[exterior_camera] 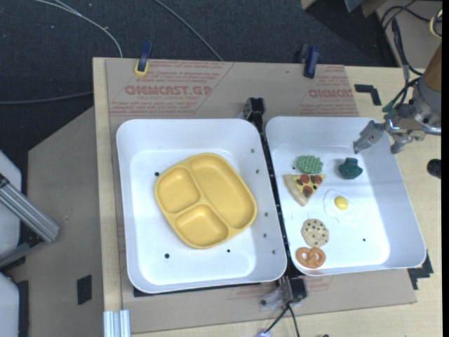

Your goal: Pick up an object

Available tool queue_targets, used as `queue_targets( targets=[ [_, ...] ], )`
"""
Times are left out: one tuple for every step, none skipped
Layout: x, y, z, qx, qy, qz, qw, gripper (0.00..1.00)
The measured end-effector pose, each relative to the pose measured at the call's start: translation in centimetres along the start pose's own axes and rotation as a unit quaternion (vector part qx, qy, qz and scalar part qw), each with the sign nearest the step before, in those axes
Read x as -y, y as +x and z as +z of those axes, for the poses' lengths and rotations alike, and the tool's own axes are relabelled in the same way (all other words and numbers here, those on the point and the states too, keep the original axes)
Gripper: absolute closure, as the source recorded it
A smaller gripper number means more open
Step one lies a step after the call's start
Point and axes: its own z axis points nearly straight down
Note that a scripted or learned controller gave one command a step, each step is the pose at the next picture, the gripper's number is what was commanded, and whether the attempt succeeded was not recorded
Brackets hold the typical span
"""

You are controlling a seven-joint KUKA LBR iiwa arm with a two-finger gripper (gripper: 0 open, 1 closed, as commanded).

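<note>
Since the pincer (384, 136) hangs spread and empty just up-right of the dark green toy (350, 168), that looks the likeliest pick: light, rigid, lumpy plastic; pinch across its middle.

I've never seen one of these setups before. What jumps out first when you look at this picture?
The big yellow divided plate in the left white bin draws the eye first. Next come the small toy foods in the right bin: a pizza slice, a fried egg, a cookie and a pretzel. The gripper hovers over that bin's upper right corner.
</note>
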Motion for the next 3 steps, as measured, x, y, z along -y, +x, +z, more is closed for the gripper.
queue_targets(
  targets=[
    [-0.3, 0.0, -0.7, 0.002, -0.006, -0.002, 1.0000, 0.00],
    [-0.7, 0.4, 5.2, 0.001, -0.006, -0.002, 1.0000, 0.00],
    [-0.1, -0.5, 10.6, 0.001, -0.003, -0.001, 1.0000, 0.00]
  ],
)
